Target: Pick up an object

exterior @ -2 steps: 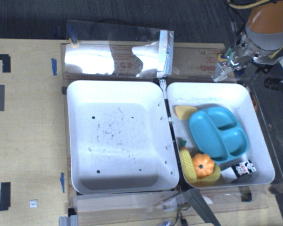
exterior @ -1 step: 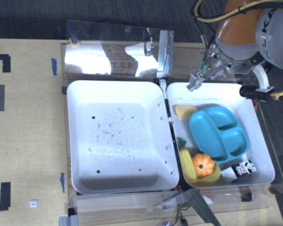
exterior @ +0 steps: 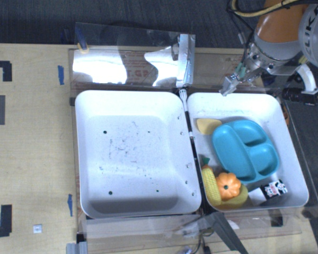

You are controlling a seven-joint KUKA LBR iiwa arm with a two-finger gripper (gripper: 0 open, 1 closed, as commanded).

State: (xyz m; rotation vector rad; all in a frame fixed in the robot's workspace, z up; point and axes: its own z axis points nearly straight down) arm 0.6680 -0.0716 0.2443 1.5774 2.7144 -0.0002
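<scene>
Bins sit side by side on the bench. The left bin [exterior: 132, 147] has a bare white floor with small dark specks and a few tiny holes. The right bin [exterior: 291, 157] has all the toys in it.

A big blue tray [exterior: 245, 150] lies in the middle of the right bin. It is a flat dish with parts cut into it, and it sits a bit tilted. A yellow wedge [exterior: 206, 125] peeks out just past the tray's top left edge, touching it. Near the front of the bin lies a corn cob [exterior: 210, 186], pointing front to back. A small orange pumpkin [exterior: 229, 186] sits right beside the corn, touching it. Something yellow lies under the pumpkin. A little black and white toy [exterior: 275, 189] sits in the front right corner, just beside the tray.

The arm [exterior: 281, 30] comes in from the top right. It is grey with an orange part. The gripper [exterior: 234, 82] hangs above the back edge of the right bin, near its back left corner. It is well apart from all the toys. It holds nothing. I cannot tell if it is spread or closed, as it is too small and blurry.

A shiny clear sheet [exterior: 130, 62] stands behind the left bin.
</scene>
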